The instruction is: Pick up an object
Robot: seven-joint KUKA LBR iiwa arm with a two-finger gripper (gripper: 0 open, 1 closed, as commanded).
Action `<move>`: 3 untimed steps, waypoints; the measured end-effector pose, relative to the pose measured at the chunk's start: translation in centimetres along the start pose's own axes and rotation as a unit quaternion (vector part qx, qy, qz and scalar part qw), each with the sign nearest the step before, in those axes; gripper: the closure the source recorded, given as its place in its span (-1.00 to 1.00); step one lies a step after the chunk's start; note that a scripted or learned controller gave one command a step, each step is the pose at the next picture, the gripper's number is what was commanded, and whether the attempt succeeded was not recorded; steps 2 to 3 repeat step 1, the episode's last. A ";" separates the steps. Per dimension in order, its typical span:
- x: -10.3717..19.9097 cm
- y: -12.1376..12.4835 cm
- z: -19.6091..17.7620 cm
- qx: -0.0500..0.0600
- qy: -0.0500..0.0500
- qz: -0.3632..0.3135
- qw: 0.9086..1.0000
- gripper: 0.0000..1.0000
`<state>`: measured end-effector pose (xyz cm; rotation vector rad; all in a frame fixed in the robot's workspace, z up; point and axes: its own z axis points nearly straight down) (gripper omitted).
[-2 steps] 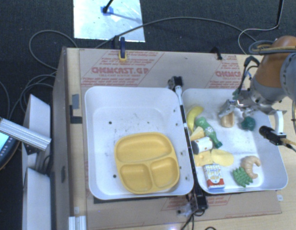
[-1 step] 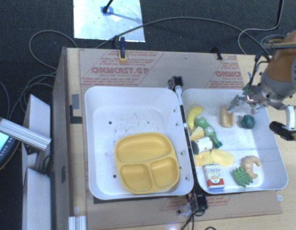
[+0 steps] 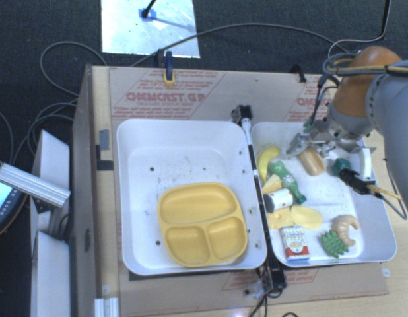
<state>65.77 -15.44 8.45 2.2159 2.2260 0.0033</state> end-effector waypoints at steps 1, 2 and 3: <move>-0.1 0.1 -1.2 -0.002 -0.001 -0.001 1.000 1.00; -0.1 0.1 -1.2 -0.002 -0.001 -0.001 1.000 1.00; -0.1 0.1 -1.2 -0.002 -0.001 -0.001 1.000 1.00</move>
